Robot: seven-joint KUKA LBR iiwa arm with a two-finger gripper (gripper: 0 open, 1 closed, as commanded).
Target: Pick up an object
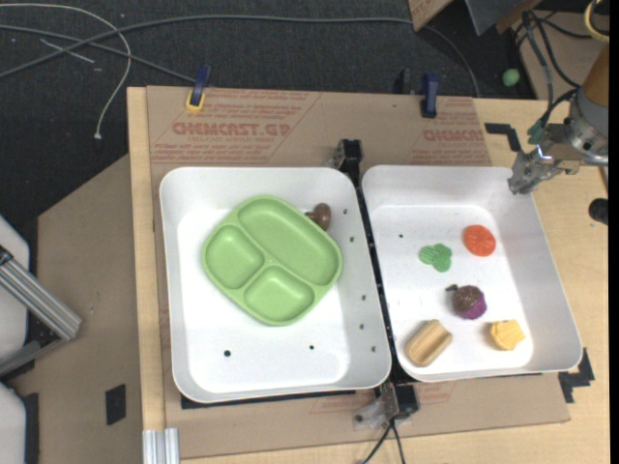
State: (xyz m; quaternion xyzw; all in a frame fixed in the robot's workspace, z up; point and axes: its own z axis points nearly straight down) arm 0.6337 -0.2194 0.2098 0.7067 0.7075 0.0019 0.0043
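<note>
The gripper (523, 184) hung at two o'clock, its state too small to tell, and the orange ball (480, 241) looked light, smooth, best pinched across its middle.

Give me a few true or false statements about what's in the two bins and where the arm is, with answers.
1. The green divided plate lies in the left bin. True.
2. The orange piece sits on the plate. False: it lies in the right bin.
3. The end effector hangs over the right bin's far right corner. True.
4. The yellow piece is in the left bin. False: it is in the right bin.
5. A brown piece lies beside the plate's far edge. True.
</note>
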